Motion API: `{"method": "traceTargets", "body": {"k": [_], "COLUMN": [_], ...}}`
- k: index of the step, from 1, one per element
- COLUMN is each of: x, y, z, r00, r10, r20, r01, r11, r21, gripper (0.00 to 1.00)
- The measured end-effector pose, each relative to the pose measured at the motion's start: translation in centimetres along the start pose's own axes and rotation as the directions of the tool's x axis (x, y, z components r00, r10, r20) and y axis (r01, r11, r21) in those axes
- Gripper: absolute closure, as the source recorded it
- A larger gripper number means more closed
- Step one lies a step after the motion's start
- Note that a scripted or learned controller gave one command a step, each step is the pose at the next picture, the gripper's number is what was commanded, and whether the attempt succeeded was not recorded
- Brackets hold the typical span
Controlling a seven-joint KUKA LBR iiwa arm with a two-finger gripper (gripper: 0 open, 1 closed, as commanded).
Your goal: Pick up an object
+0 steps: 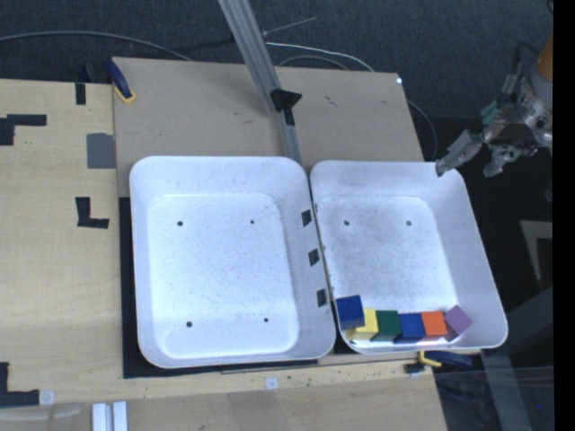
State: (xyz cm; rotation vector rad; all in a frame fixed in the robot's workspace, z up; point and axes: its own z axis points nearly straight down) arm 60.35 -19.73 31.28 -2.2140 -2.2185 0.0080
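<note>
I see two white bins side by side on my bench. The left bin [220,259] has nothing I can point to but small dark dots on its floor. The right bin [395,241] holds a little row of blocks along its near wall. From left to right I see a blue block [349,310] sitting a bit higher, a yellow block [366,324], a green block [387,322], another blue block [411,326], an orange block [434,323] and a purple block [458,319]. They touch each other, and the row runs left to right along that wall. The purple one at the end is turned a bit.

I cannot read any words or labels on the blocks or bins.

My gripper [476,155] is up by the far right corner of the right bin, out past its rim. Its two fingers look spread apart and hold nothing. It is well apart from the blocks.

A grey metal pole [252,43] leans across the bench behind the bins.
</note>
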Motion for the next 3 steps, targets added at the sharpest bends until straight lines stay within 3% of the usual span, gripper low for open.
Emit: {"method": "traceTargets", "body": {"k": [1,3], "x": [0.2,3.6], "y": [-10.5,-10.6], "z": [-0.6,-0.8], "r00": [1.0,1.0], "r10": [0.003,-0.001], "r20": [0.001,0.001], "r01": [-0.003,0.001], "r11": [1.0,1.0], "r21": [-0.005,-0.007], "gripper": [0.0,0.0]}}
